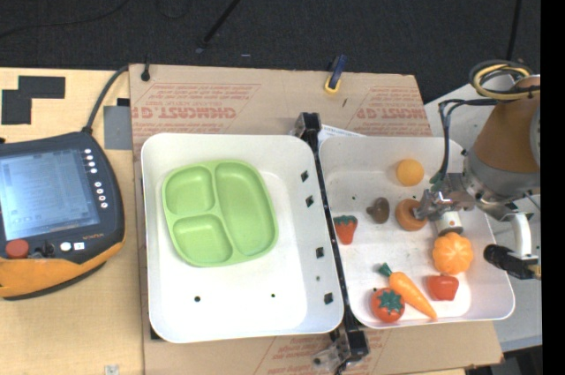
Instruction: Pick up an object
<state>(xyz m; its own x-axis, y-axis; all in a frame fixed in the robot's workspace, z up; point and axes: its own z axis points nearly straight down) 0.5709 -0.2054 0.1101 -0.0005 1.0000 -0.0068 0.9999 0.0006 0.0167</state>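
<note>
Bins: two shallow white ones are set side by side. The left bin (177,294) is occupied by a green divided plate (219,213). The right bin (494,298) is entered by the gripper (438,207), lowered just beside a brown round piece (410,215); the width of its opening cannot be told. An orange (453,254), carrot (411,292), tomato (387,303), red pepper (443,286), yellow ball (409,171), strawberry (345,228) and dark nut (378,209) are spread around it.
</note>
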